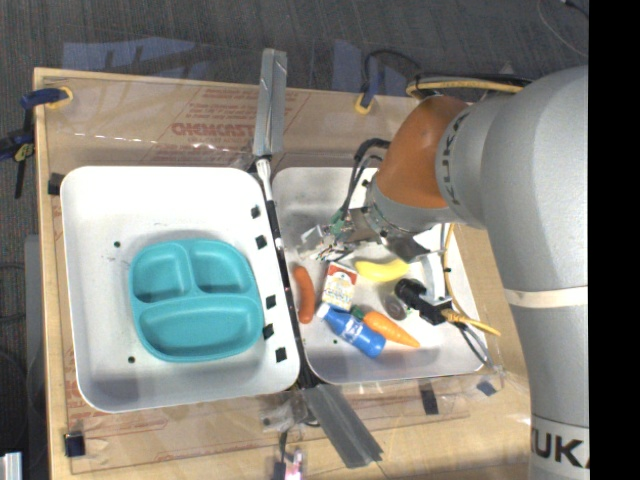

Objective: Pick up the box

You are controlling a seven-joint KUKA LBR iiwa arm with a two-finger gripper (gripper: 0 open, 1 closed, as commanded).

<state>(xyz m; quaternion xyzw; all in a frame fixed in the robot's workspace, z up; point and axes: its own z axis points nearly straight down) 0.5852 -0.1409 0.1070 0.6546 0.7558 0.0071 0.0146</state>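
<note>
Small red-and-white box (338,288), upright

The grey arm (520,198) covers much of the right bin (300,193), hiding its far right corner and most of its right wall. The gripper (340,230) sits low under the wrist, tangled with cables, and its fingers are too small and cluttered to read. The box (339,288) shows red and white print too blurred to make out. A yellow item (382,269) is partly tucked beneath the wrist. The arm's lower body runs off the bottom edge, its lettering cut short.
</note>
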